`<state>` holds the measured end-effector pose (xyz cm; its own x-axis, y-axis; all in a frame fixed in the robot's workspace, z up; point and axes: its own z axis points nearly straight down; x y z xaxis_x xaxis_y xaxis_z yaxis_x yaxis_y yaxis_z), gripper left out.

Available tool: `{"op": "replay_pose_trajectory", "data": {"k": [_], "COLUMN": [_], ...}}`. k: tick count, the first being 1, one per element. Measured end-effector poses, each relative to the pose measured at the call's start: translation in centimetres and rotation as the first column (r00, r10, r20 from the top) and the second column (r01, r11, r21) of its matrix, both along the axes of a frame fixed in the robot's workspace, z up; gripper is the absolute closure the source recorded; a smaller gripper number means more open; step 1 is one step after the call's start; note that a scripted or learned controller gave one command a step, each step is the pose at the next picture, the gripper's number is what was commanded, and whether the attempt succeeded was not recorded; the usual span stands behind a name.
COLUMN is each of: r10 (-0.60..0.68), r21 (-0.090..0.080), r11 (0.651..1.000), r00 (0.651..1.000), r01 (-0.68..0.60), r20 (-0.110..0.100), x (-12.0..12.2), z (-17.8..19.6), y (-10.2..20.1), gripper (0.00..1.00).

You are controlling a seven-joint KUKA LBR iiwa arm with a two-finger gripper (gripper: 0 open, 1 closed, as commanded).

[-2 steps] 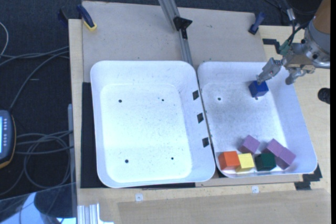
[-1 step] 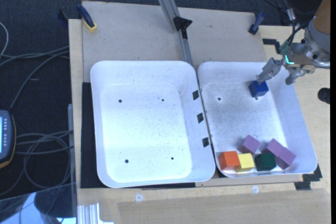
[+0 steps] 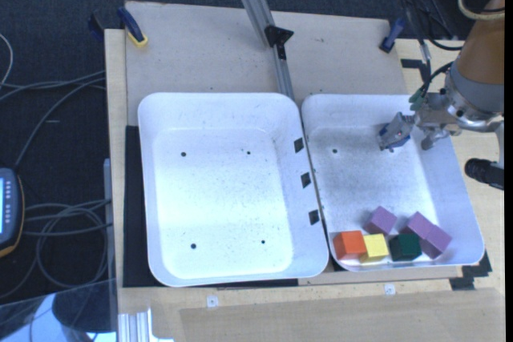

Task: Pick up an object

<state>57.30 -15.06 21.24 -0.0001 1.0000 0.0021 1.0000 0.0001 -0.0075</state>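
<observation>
Several small blocks lie at the near end of the right bin [image 3: 353, 172]: an orange cube [image 3: 349, 243], a yellow cube [image 3: 374, 247], a dark green cube [image 3: 405, 246] and two purple blocks [image 3: 383, 219] [image 3: 430, 232]. My gripper [image 3: 410, 135] hangs over the far right part of that bin, well behind the blocks. Its fingers [image 3: 393, 134] stand apart and open, with nothing between them.
The left bin [image 3: 216, 188] lies beside the right one, with a row of black clips along the shared rim. A slanted metal pole [image 3: 255, 0] crosses the bench behind the bins. Blue clamps hold the board's far corners. Cables lie on the floor at left.
</observation>
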Motion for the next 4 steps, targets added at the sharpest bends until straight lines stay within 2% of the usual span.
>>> {"op": "replay_pose_trajectory", "data": {"k": [2, 3, 4], "r10": [0.0, 0.001, 0.002], "r21": [0.001, -0.001, -0.004], "r11": [1.0, 1.0, 1.0], "r00": [1.0, 1.0, 1.0], "r01": [0.0, -0.001, -0.001], "r20": [0.0, 0.01, 0.016], "x": [-0.4, -0.1, 0.6], "z": [-11.3, -9.8, -3.4], "y": [-0.7, -0.7, -0.8], "gripper": [0.0, 1.0, 1.0]}}
